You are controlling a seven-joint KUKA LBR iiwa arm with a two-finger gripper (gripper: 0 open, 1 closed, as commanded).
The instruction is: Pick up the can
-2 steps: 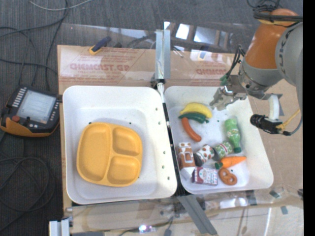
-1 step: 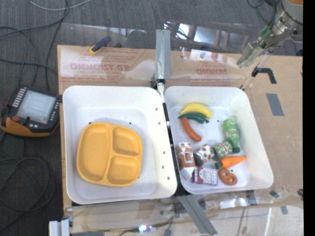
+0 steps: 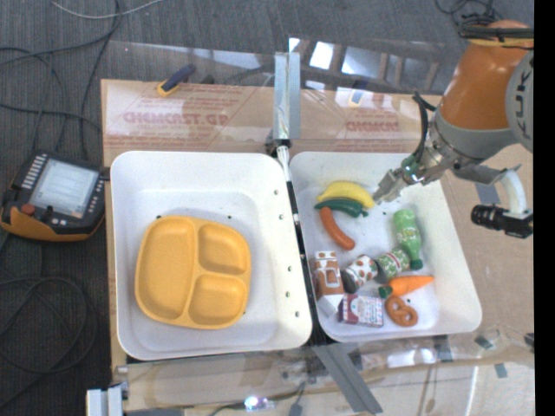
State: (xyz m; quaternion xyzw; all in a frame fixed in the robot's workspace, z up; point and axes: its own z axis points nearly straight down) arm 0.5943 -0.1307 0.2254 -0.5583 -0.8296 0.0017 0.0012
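The hand (image 3: 388,186) hangs over the upper part of the right bin (image 3: 458,232), just right of the banana (image 3: 345,192). Whether it is released or clenched I cannot tell: it is small and blurred at this slant. Nothing appears to be in its grip, so the step in hand looks like the approach, with the pick not yet made.

The can (image 3: 395,262) seems to be the small green-and-white cylinder lying tilted in the middle of the same bin, below the green bottle (image 3: 407,232) and just above the carrot (image 3: 409,283). It is hard to tell from the toys crowded round it, so this is a guess.

The next move would call for travel toward the near edge of the bin, then a descent lined up across the can's round body, clear of bottle and carrot.

The arm's upper part is cut off at the frame's right edge. The left bin (image 3: 130,180) carries a yellow tray (image 3: 192,271).
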